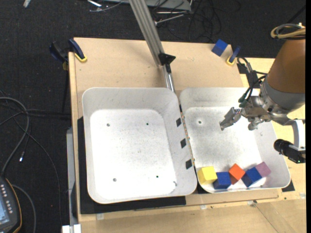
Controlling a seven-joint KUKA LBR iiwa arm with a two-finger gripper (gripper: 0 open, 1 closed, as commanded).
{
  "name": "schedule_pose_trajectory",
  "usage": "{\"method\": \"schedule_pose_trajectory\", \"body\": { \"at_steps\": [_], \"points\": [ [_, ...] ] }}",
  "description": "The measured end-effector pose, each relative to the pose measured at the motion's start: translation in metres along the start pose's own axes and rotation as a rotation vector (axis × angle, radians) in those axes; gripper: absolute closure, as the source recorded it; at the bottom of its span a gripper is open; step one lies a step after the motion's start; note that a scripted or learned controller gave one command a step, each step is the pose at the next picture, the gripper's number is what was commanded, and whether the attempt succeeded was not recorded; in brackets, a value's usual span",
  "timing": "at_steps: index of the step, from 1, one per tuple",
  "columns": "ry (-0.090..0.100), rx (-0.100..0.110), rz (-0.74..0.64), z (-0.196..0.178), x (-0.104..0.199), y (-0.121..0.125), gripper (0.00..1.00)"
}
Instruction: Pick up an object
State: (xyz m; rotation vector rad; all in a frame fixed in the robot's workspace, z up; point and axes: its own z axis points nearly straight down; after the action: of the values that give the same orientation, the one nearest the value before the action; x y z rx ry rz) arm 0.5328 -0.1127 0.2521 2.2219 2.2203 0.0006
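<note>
Blocks [236,175] well below gripper [240,121]

- arm [286,72] is reaching in from the right, orange band showing above the wrist
- gripper [241,120] is hanging with fingers spread, holding nothing

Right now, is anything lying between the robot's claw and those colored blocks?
No. In the camera view, only bare speckled floor of the right bin lies between the gripper and the blocks clustered along its near wall.
</note>
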Motion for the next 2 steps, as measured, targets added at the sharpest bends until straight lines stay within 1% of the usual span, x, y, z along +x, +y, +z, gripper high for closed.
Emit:
{"method": "schedule_pose_trajectory", "body": {
  "at_steps": [1,2],
  "points": [
    [0.001,0.010,0.003,0.113,-0.029,-0.016,0.00],
    [-0.001,-0.002,-0.002,0.157,0.011,-0.043,0.00]
  ]
}}
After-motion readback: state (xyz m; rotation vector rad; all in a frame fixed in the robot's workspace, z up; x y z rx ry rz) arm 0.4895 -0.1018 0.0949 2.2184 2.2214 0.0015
